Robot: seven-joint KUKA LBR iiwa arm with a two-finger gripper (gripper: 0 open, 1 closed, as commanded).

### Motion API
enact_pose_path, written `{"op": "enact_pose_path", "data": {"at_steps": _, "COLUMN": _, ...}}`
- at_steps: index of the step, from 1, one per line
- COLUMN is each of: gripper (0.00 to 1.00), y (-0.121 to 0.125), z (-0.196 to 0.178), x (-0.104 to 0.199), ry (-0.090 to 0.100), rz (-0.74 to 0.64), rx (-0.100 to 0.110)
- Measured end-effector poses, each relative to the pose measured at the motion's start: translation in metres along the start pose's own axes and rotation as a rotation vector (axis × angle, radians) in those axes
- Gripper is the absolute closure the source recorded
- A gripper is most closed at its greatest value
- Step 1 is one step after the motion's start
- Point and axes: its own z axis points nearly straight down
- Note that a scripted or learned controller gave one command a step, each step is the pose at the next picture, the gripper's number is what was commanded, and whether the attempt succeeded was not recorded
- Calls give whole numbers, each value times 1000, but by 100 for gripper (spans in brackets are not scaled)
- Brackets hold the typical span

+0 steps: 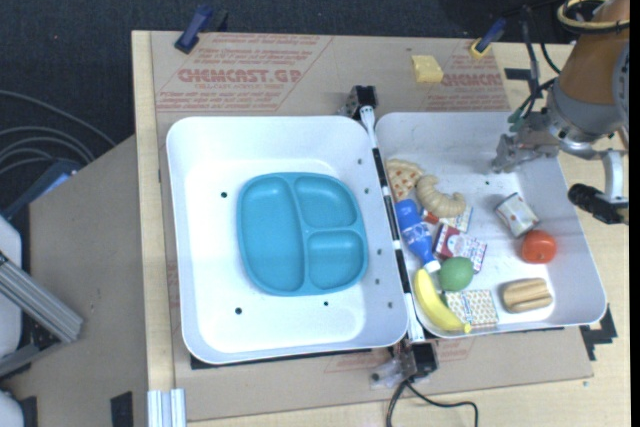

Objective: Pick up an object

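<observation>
In the right-hand shallow white bin [560, 310], a red round tomato [538, 247] sits toward 3 o'clock, a tan bread roll [526, 294] lies flat at 5 o'clock, and a curved yellow banana [436, 302] lies at 7 o'clock.

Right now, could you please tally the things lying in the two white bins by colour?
Blue: 2, the divided tray and a small bottle
Yellow: 1, the banana
Green: 1, a round fruit
Red: 1, the tomato
Tan or brown: 3, a waffle, a croissant, a bread roll
Total: 8; the small mixed-colour packets are left out.
</observation>
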Motion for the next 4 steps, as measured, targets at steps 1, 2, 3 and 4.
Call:
{"op": "enact_pose_path", "data": {"at_steps": 1, "gripper": 0, "y": 0, "z": 0, "x": 2, "ry": 4, "rz": -2, "rx": 2}}
{"op": "enact_pose_path", "data": {"at_steps": 2, "gripper": 100, "y": 1, "z": -11, "x": 1, "ry": 1, "rz": -1, "rx": -1}}
{"op": "enact_pose_path", "data": {"at_steps": 3, "gripper": 0, "y": 1, "z": -10, "x": 1, "ry": 2, "rz": -2, "rx": -1}}
{"op": "enact_pose_path", "data": {"at_steps": 4, "gripper": 100, "y": 2, "z": -21, "x": 1, "ry": 0, "rz": -2, "rx": -4}}
